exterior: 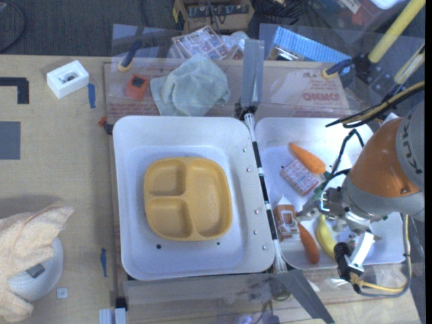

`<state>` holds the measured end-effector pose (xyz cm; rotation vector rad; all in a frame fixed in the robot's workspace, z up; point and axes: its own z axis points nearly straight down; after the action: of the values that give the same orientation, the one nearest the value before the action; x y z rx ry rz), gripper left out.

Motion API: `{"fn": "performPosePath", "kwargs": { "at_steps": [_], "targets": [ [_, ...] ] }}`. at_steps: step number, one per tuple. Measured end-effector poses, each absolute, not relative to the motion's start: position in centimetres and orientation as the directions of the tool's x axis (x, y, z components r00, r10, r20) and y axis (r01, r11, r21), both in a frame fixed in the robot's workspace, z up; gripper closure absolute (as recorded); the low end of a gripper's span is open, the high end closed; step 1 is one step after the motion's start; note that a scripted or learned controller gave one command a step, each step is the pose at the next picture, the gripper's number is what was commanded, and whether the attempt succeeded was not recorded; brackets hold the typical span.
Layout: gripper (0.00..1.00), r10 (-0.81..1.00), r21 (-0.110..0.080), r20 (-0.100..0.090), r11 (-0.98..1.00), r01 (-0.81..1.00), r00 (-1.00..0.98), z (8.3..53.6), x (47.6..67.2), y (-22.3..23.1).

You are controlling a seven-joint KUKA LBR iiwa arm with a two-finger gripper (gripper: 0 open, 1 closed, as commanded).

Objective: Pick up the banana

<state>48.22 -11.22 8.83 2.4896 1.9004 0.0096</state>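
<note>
Left bin (128, 181): tray (187, 198). Right bin (270, 140): banana (325, 235) between carrot (309, 244) and gripper (337, 229).

A carrot (309, 244) lies just beside the banana (325, 237).

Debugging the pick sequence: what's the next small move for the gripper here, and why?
Probably a short straight descent. The two-finger gripper sits right over the yellow curved banana in the right white bin, but the banana still lies on the bin floor beside an orange carrot. Keep the descent centred on the banana to avoid catching the carrot.
</note>
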Motion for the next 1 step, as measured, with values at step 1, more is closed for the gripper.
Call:
{"fn": "performPosePath", "kwargs": {
  "at_steps": [1],
  "targets": [
    [1.00,0.964,0.014,0.000,-0.267,0.964,0.267,9.88,48.26,-11.36]
  ]
}}
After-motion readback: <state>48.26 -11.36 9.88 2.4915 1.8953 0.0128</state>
